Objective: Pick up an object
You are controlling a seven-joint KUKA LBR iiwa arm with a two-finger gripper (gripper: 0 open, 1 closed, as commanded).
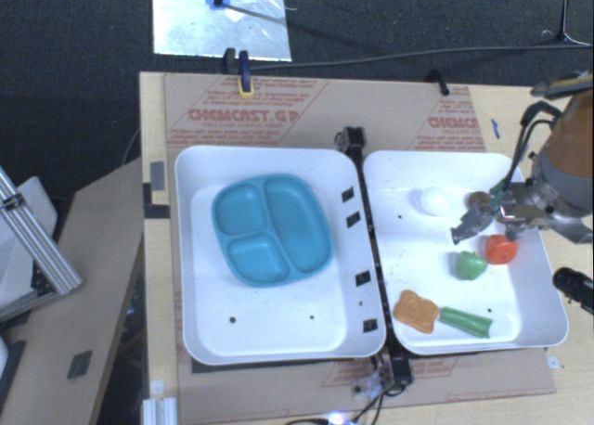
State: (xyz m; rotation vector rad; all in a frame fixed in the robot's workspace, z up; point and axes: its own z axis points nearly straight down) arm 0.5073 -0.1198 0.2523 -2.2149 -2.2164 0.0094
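The hand [475, 217] hangs at the right of the frame over the right bin [534, 326], fingers spread with nothing between them. Just below it lie a red tomato [501, 249] and a green pepper [470, 265]; a white egg [433, 200] sits to its left. A blue divided plate [272, 228] lies in the left bin [195, 256].

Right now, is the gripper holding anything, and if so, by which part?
Nothing is held. The gripper hangs open over the right bin, just above the green piece and red ball.
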